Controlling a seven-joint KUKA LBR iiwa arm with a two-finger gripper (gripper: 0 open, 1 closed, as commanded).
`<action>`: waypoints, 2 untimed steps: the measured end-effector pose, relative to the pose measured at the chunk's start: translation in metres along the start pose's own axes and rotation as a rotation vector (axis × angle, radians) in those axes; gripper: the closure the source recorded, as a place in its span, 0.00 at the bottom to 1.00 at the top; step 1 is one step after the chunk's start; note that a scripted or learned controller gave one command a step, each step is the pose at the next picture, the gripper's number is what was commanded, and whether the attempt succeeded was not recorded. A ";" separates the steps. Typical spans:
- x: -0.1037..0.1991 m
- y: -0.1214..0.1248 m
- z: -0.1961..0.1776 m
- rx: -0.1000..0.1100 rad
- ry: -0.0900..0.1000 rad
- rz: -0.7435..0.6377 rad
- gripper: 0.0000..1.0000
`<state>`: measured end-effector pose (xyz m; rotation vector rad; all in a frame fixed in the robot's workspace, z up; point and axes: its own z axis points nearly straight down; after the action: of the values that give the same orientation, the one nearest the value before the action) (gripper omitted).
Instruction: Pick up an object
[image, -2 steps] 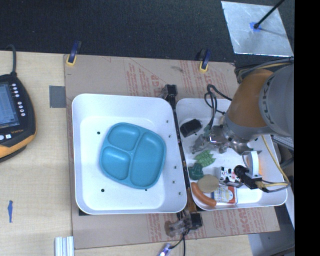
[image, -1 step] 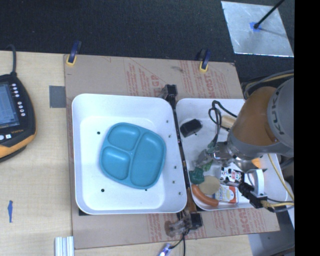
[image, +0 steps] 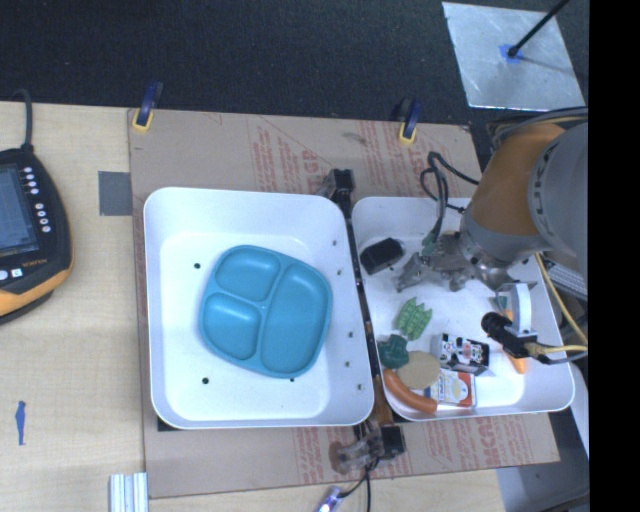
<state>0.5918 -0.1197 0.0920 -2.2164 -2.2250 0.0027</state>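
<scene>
**Arm low over right bin; jaw state undetermined**

The arm (image: 515, 195) entered from 3 o'clock. Its grey body and orange band stood over the 1 o'clock corner of the right bin (image: 510, 390). The wrist was bent down and toward 9 o'clock, placing the gripper (image: 418, 272) low over the bin's 10 o'clock quarter. Whether the jaws were released or clenched could not be told, as the metalwork read as one grey cluster from above.

The objects available for picking all lay in the right bin:
- A black object (image: 380, 253) lay just beside the gripper at its 10 o'clock, near the bin wall; contact between the two could not be judged.
- A green ridged piece (image: 412, 317) lay at the gripper's 6 o'clock, apart from it.
- A teal piece (image: 392, 350), a tan disc (image: 421, 370) and an orange sausage-shaped item (image: 403, 397) were crowded together toward the bin's 7 o'clock corner, the orange item partly under the disc.
- A printed packet (image: 458, 390) lay beside them; its print was too small to read.

The arm hid the bin's floor from 1 to 3 o'clock.

The left bin (image: 170, 220) held a blue divided plate (image: 265, 310), lying flat at its centre. At the tabletop's 9 o'clock edge a handheld control unit (image: 25, 230) was cut off by the frame.
</scene>
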 end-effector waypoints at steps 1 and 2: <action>0.011 -0.066 0.001 0.003 0.001 -0.001 0.00; 0.010 -0.066 -0.010 0.004 -0.001 -0.005 1.00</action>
<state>0.5262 -0.1104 0.1017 -2.2090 -2.2296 0.0080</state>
